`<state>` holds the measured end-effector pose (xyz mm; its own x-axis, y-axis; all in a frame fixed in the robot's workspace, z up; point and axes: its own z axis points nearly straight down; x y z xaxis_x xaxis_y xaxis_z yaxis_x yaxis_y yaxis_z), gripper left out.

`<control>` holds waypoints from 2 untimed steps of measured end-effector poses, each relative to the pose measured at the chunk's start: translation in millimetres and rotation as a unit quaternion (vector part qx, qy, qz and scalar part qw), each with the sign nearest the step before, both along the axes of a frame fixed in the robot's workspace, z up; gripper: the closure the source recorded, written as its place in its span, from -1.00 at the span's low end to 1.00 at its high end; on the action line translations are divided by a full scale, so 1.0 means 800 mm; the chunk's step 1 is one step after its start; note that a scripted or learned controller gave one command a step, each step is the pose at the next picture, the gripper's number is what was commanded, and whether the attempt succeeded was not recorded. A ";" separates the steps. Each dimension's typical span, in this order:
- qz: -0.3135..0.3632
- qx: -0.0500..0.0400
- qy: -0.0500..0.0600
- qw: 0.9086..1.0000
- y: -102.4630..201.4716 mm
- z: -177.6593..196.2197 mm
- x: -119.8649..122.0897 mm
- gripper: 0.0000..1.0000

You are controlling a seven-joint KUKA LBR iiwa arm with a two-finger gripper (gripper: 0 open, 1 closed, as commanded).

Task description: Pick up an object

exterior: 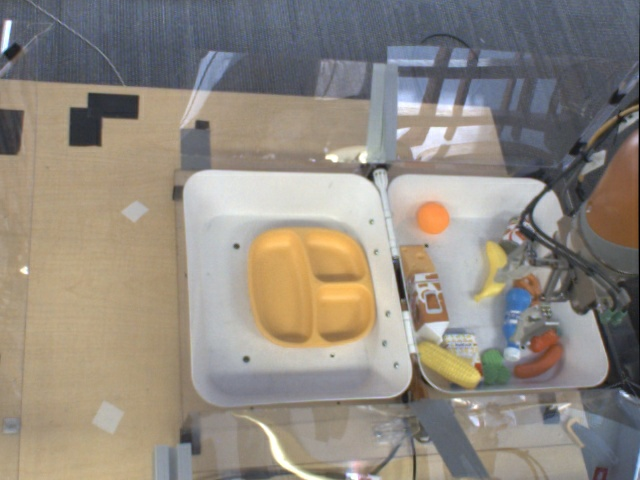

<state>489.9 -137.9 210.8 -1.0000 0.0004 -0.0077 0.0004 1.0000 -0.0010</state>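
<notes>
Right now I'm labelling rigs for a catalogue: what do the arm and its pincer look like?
The arm at the view's right is a rounded body, grey with an orange band above the wrist. Black cables loop from it toward the wrist. The pincer is a small cluster of grey and silver metal parts. I see no readable markings on either.

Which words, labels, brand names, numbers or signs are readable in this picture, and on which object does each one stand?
No text can be read for certain.
Brown carton in the right bin: a white printed mark, too blurred to read.
Small white packet beside the corn: print too small to read.
Blue-and-white bottle near the tool: label unreadable.
Black shapes on the bench: blocks, not letters.
</notes>
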 end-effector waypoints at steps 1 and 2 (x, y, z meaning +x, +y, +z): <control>0.027 -0.003 -0.006 1.000 -0.060 -0.150 0.003 -1.00; 0.031 -0.005 -0.013 0.999 -0.059 -0.133 0.010 1.00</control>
<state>497.5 -184.7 104.4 -0.9975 -0.0622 -0.0344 -0.0619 0.9980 -0.0118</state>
